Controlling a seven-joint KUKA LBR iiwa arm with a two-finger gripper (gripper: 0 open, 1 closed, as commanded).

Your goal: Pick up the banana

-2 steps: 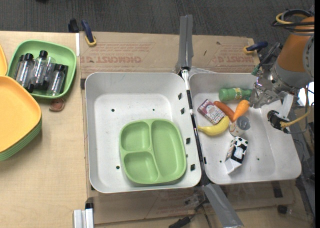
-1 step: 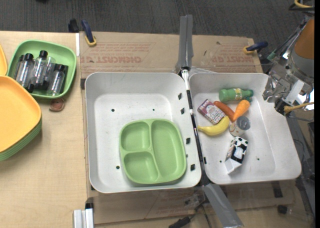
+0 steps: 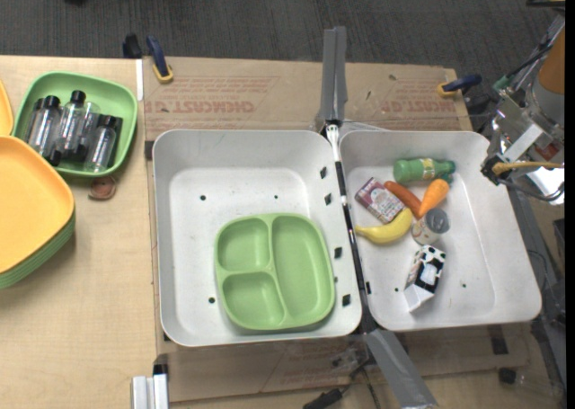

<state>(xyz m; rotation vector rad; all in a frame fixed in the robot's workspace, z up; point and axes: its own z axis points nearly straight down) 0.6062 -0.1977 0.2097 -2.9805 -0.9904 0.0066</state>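
Banana [image 3: 386,230], yellow curved toy-like one, lies in the right shallow white plastic bin [image 3: 503,290], left of the bin's middle and near the wall it shares with the other bin. Its ends curve upward in view. Just above it sits a small red-and-pink printed packet [image 3: 379,200], with a red-orange toy carrot [image 3: 402,193] slanting down to touch the banana's right end. A second, lighter orange carrot [image 3: 434,195] stands just right of that, beside a small grey round disc [image 3: 437,221]. A green plastic bottle with a yellow end [image 3: 422,168] lies on its side at the top of the cluster. Below the banana, apart from it, lies a black-and-white small carton [image 3: 425,274].

The left shallow white plastic bin [image 3: 180,218] holds one light green three-compartment plate [image 3: 274,271], all compartments bare.

Gripper [image 3: 519,148] hangs at the right bin's right rim, upper part, well apart from the banana; whether its jaws are spread or pressed together cannot be told.

Off the bins on the bench's left: a green square tray [image 3: 117,97] holding several clear small bottles with black caps [image 3: 72,127], and a stack of orange plates [image 3: 31,214]. Brown cardboard sheet [image 3: 234,97] lies under both bins.
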